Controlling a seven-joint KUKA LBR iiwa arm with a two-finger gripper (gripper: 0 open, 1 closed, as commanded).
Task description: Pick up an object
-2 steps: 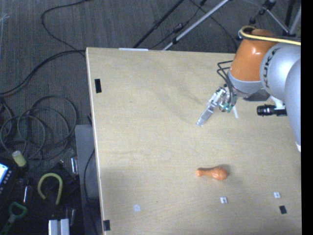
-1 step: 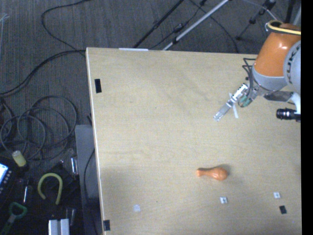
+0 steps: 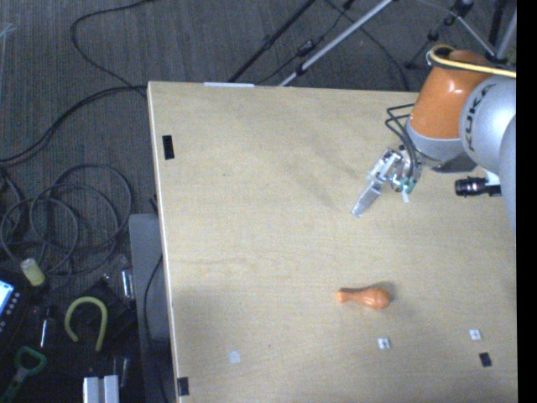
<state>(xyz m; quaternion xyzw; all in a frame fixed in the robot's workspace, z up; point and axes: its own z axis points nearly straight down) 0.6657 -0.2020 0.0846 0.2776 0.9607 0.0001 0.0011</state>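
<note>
Pale wooden tabletop (image 3: pixel 252 225), grey arm (image 3: pixel 470 116) with orange band coming in at 3 o'clock, its pincer (image 3: pixel 362 206) pointing to 8 o'clock, cannot tell if apart or together, small orange pear-shaped object (image 3: pixel 366 296) lying at 5 o'clock, well apart from pincer
</note>
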